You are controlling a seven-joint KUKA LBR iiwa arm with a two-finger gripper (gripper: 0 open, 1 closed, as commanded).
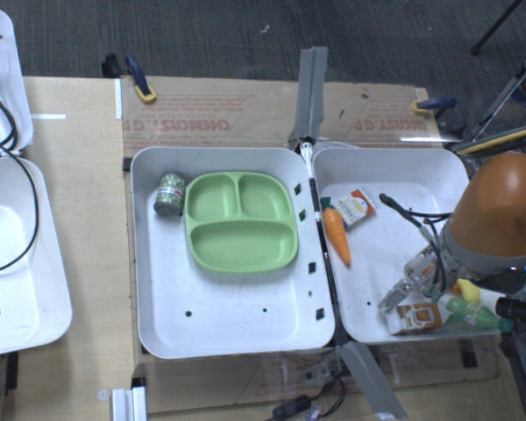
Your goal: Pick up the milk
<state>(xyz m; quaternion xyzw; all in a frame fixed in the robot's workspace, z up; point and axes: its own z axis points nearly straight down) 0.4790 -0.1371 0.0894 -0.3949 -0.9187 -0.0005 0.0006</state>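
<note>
Camera view has our pincer point(401, 293) spread open beside the milk point(418, 317), a light, crushable carton we'd pinch across its flat sides.

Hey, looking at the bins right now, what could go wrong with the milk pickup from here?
1. The pincer sits low in the right bin, near a small brown carton, while a white and orange carton lies further back. It may go for the wrong one.
2. A green bottle and a yellow item crowd the brown carton, so the pincer could catch or shove them.
3. The carrot lies between the two cartons and could get knocked.
</note>
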